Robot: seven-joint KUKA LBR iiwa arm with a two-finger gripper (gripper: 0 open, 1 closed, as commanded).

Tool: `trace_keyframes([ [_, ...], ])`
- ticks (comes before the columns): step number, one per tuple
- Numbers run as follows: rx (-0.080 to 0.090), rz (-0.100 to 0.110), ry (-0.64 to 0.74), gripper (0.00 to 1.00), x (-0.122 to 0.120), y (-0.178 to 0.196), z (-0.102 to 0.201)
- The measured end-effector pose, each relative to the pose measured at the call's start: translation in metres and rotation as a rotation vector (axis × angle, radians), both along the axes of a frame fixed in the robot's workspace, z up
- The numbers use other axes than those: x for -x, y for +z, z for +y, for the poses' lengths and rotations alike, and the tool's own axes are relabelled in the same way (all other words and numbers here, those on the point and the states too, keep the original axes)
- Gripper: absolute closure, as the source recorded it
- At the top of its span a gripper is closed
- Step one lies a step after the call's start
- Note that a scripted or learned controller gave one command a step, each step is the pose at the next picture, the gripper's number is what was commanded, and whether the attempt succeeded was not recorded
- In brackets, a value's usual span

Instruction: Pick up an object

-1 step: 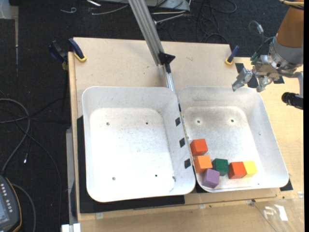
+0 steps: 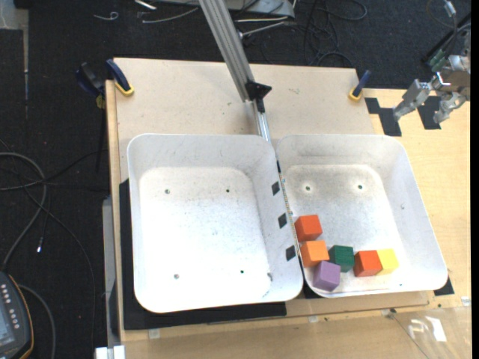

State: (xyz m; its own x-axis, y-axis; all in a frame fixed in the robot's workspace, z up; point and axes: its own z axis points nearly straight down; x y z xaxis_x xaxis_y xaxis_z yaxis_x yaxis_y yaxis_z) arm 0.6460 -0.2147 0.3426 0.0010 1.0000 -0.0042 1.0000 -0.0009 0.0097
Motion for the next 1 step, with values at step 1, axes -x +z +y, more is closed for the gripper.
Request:
trace_keyframes([
  [1,-0.006,0.018,-0.002,0.0,0.061,-0.1554,-0.0098],
])
